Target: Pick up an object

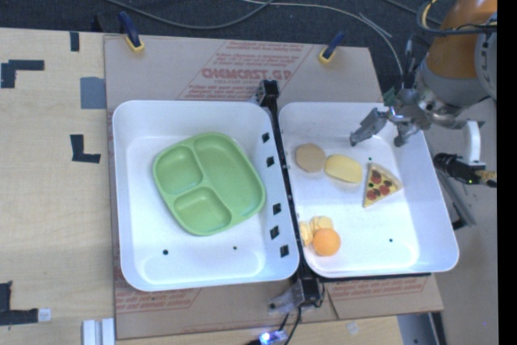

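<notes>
pizza slice: toy wedge with red dots on top, lying flat in the right bin, toward its right side, point aimed at the near edge; nothing touches it.
gripper: hangs over the far part of the right bin, above and just behind the pizza slice; its two fingers are spread apart with nothing between them, one reaching left, the other pointing down toward the slice.
arm: grey with an orange band, entering from the right edge.
yellow piece: rounded block just left of the pizza slice, close beside it.
tan round: cookie-like disc touching the yellow piece on its left side.
orange ball: near the front left of the right bin, against a small pale yellow lump.
right bin: shallow, white, holds all the food toys.
left bin: shallow, white, side by side with the right one.
green tray: three compartments, lying tilted in the middle of the left bin.
cardboard sheet: under both bins, clamped at its far edge.
</notes>
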